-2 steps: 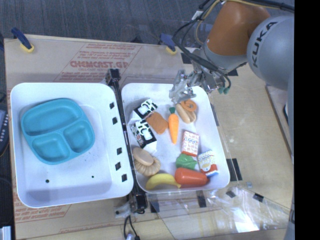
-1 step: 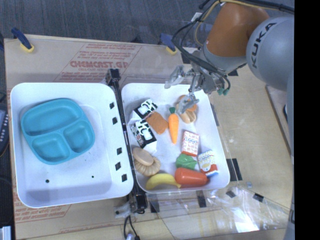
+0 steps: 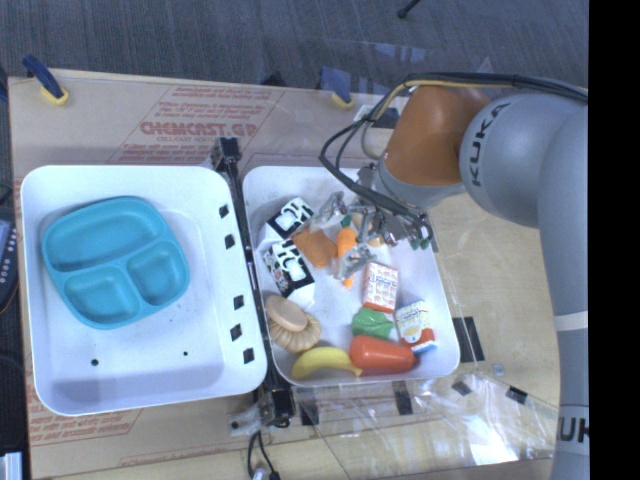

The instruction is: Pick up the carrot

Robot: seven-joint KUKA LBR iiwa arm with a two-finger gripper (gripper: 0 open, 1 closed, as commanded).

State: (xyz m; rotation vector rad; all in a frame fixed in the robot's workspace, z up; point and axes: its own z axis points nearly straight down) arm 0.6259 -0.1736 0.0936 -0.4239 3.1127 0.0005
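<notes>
here the carrot (image 3: pixel 346 243) sits upright right at the pincer (image 3: pixel 352 236), whose grip i cannot tell.

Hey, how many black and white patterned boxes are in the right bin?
2. One black and white box lies near the bin's upper left; the other sits just below it along the left wall. The arm may hide more.

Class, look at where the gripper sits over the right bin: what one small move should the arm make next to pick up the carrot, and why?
Probably close on the carrot and then lift straight up. The gripper sits low in the right bin, right at the carrot, which stands steeply among the packets, so there seems little left to approach.
</notes>
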